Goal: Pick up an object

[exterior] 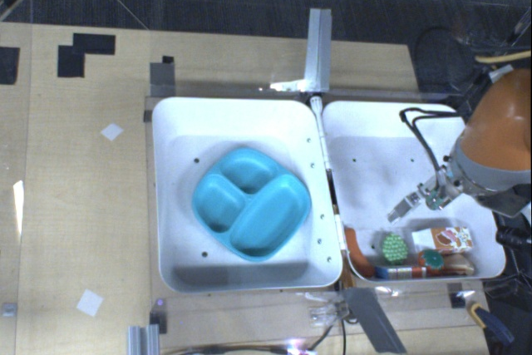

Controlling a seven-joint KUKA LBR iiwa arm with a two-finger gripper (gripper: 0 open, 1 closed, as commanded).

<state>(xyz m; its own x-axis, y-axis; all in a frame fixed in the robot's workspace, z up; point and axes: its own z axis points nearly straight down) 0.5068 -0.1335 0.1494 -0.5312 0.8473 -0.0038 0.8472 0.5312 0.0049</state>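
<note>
Small objects lie along the front wall of the right bin (pixel 366 137): a green bumpy ball (pixel 394 246), a white packet with a red print (pixel 445 239), an orange curved piece (pixel 356 248), and a red and teal marker-like stick (pixel 420 267). My gripper (pixel 413 204) hangs from the grey and orange arm at the right, just above and behind these objects. Its fingers (pixel 401 210) point down-left with nothing visible between them.
The left bin (pixel 174 179) holds a blue divided tray (pixel 250 201) in its middle. A metal post (pixel 318 46) stands behind the wall between the bins. A black cable (pixel 420 129) loops over the right bin's back part.
</note>
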